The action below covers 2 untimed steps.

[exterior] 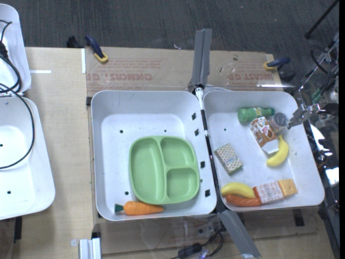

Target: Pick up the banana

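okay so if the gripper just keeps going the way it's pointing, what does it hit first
Probably the juice carton. The gripper reaches in from the right over the right bin, aimed left at the carton, with the green bottle just behind. Its height is unclear, so it might pass above.

My single fixed camera looks down at a slant from above the bench [54, 63], framing both white bins [102, 144] from moderate height.

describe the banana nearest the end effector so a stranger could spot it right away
Look in the right-hand white bin, toward its right wall. The banana lies there just below the end effector, beside a brown and white carton. Unlike the other yellow banana at the bin's bottom edge, it touches no red-orange item.
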Tool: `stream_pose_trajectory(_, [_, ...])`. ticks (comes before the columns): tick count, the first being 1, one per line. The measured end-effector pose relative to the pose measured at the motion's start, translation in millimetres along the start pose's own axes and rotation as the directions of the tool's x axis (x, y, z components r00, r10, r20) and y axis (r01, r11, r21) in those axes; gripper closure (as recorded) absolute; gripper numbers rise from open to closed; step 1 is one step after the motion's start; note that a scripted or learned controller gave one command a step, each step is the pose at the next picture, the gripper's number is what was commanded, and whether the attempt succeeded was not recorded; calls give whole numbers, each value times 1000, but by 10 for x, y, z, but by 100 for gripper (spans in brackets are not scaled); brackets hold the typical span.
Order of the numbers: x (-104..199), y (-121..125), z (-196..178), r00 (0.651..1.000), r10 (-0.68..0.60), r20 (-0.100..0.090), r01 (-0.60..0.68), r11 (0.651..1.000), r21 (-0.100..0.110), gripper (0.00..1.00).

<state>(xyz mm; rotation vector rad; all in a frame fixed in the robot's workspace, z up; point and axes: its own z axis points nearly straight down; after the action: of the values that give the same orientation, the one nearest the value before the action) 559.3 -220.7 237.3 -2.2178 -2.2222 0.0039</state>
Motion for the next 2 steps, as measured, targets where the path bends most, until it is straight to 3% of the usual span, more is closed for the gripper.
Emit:
stream_pose_trajectory(1, [-11,-81,264,999,-54,-1,54,999,1,0])
stream_pose_trajectory(2, [63,-360,312,997,75,-1,-75,997,1,0])
